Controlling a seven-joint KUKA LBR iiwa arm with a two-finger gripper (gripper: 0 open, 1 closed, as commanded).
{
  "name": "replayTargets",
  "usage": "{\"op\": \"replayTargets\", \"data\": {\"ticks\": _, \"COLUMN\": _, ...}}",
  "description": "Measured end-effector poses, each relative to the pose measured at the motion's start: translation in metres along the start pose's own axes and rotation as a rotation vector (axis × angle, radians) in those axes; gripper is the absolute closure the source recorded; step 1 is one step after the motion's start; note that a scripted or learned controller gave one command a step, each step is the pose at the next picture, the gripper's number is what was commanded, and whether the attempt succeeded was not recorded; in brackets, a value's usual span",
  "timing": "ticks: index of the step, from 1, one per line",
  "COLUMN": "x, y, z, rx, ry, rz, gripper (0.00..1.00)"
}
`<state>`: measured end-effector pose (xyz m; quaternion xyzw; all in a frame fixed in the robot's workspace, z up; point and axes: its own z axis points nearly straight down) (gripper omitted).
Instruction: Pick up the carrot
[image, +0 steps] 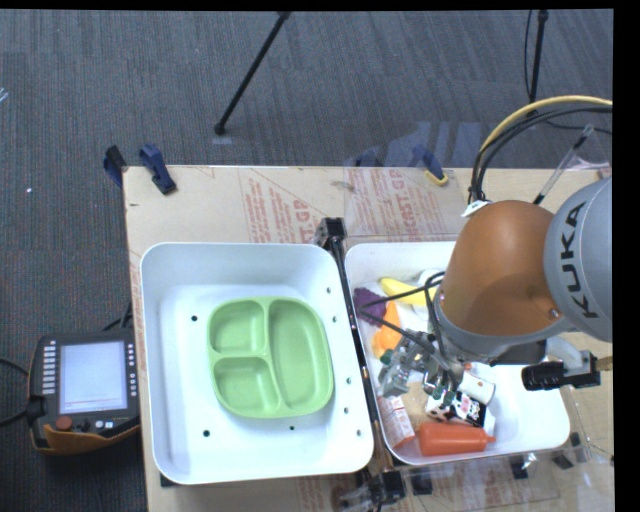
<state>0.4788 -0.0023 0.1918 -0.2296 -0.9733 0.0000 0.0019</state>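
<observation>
Just below the tool (418, 366), carrot (453, 438)

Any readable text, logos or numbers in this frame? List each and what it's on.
"KUKA": black letters running down the grey arm.
Red print on the cardboard sheet under the bins: upside down and too blurred to read.
Teach pendant screen: too small to read.
Black-and-white patterned item in the right bin: no legible text.
</observation>
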Motion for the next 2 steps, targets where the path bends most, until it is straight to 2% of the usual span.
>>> {"op": "replayTargets", "data": {"ticks": 1, "x": -0.001, "y": 0.001, "z": -0.009, "rx": -0.001, "ry": 0.001, "rz": -0.001, "gripper": 1.00}}
{"op": "replayTargets", "data": {"ticks": 2, "x": -0.013, "y": 0.071, "z": -0.076, "rx": -0.003, "ry": -0.007, "rz": -0.240, "gripper": 1.00}}
